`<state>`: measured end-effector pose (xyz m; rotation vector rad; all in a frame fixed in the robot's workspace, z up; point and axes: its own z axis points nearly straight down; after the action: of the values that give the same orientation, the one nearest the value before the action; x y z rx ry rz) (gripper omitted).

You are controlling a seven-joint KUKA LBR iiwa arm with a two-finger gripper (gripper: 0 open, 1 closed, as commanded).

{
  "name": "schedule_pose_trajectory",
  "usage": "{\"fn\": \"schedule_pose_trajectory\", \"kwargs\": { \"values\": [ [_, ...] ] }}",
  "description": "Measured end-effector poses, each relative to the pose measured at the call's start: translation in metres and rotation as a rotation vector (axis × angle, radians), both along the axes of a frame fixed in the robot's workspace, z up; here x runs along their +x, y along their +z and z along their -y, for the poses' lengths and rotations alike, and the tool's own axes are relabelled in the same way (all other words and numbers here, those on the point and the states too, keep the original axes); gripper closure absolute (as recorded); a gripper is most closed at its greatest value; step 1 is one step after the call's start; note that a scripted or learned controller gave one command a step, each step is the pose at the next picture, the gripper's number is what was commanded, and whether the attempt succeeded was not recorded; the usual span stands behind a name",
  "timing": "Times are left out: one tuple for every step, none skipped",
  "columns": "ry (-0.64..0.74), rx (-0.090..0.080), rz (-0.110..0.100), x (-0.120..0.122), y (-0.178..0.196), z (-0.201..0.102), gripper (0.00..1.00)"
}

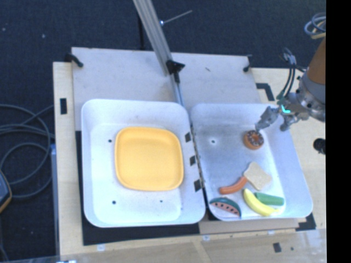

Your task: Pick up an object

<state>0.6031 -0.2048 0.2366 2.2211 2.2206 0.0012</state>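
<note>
The arm (313,75) enters from the right edge of the view, above the right bin (219,158). The claw (277,119) sits over the upper right part of that bin. Two grey fingers (267,118) are spread apart, angled down and to the left. Nothing lies between them; the claw is parted and holds no object.

The left finger tip is just beside a round brown-orange disc (253,139), which rests on the bin floor below and to the left of the claw. Whether tip and disc touch cannot be determined.

Other items in the right bin are grouped in its lower half:
- A tan bread slice (258,176) lies below the disc, apart from it.
- An orange sausage (233,186) lies to the left of the bread slice, near it.
- A yellow banana (255,203) lies below the bread slice.
- A green piece (270,199) lies against the banana on its right side.
- A watermelon slice (226,206) lies at the lower left corner of the bin.

The left bin (98,147) holds a square yellow plate (148,158) lying flat near its centre.

Both bins sit side by side on the worktop (120,70). A metal rail (151,23) runs at a slant from the top of the view down to the junction between the bins. Black cables (22,147) lie on the floor to the left of the worktop.
</note>
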Motion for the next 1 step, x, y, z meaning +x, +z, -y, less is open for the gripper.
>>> {"fn": "schedule_pose_trajectory", "kwargs": {
  "values": [
    [0.000,0.000,0.000,0.0000,-0.0001,0.0000,0.00]
  ]
}}
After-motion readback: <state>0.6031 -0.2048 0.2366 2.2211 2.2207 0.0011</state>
